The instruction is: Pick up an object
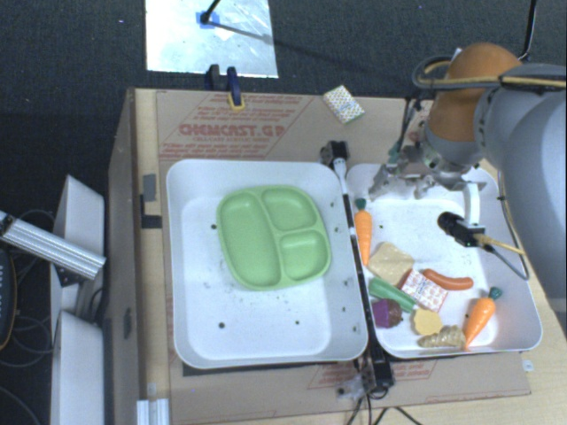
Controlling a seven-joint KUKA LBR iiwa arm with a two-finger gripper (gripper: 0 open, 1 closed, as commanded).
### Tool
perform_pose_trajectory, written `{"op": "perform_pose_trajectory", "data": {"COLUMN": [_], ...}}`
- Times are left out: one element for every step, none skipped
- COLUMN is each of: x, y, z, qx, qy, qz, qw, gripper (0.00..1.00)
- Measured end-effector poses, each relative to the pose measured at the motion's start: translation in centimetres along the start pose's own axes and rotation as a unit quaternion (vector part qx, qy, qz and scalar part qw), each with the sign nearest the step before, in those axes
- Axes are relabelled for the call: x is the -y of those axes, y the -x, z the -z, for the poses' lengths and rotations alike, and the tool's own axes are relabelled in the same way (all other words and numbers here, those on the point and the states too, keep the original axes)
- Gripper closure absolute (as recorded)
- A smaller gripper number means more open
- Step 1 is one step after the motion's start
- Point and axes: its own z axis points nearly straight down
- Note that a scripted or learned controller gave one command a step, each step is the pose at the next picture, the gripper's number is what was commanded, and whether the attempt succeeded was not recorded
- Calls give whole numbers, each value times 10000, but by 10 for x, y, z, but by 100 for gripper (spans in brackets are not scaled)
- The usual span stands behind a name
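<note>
The grey two-finger gripper (400, 173) hangs over the right white bin's (523, 321) far edge; whether it is spread, I cannot tell; the small orange plastic carrot (479, 316) near its front right corner looks light, stiff, slippery; grip mid-body.

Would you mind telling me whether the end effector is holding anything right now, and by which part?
Nothing is held: the end effector hangs over the right bin's far edge.

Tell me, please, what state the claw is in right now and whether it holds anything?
Claw: above the far end of the right bin; open or shut cannot be told, and nothing is seen held in it.
</note>
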Motion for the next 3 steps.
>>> {"op": "perform_pose_trajectory", "data": {"x": [2, 1, 1], "y": [11, 11, 11], "z": [-22, -11, -11], "qx": [2, 3, 3], "qy": [-35, -17, -16], "qz": [-29, -24, -23], "qw": [10000, 10000, 10000], "gripper": [0, 100, 0]}}
